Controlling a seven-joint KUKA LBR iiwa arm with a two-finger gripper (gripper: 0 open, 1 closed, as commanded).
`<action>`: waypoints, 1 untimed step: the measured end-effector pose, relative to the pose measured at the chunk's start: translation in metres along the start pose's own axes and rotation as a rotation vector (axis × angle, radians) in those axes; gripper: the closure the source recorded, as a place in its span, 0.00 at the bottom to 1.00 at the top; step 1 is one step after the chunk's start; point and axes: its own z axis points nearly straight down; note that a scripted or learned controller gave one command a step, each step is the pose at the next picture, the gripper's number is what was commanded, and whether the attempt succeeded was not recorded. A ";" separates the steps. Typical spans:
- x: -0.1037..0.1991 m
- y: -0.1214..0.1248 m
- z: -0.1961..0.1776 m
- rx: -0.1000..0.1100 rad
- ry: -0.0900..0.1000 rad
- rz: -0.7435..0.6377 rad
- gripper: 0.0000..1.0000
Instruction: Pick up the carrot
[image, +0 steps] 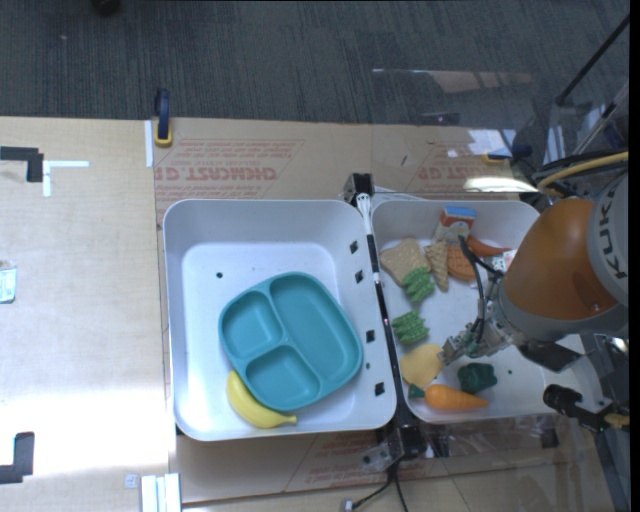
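The carrot (455, 398), orange and tapered, lies on its side at the front edge of the right bin (520, 398). My gripper (468, 345) hangs low over the bin floor, about a hand's width behind the carrot and slightly to its right. It is apart from the carrot. The arm's orange band (555, 262) covers the right side of the bin.
Close around the carrot are a dark green vegetable (478, 377) and a yellow piece (422, 363). Farther back lie green items (409, 327), toast (403, 259) and other toy foods. The left bin (190, 300) holds a teal divided plate (290, 340) and a banana (255, 403).
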 end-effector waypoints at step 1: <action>0.000 0.000 0.000 0.000 0.000 -0.001 0.00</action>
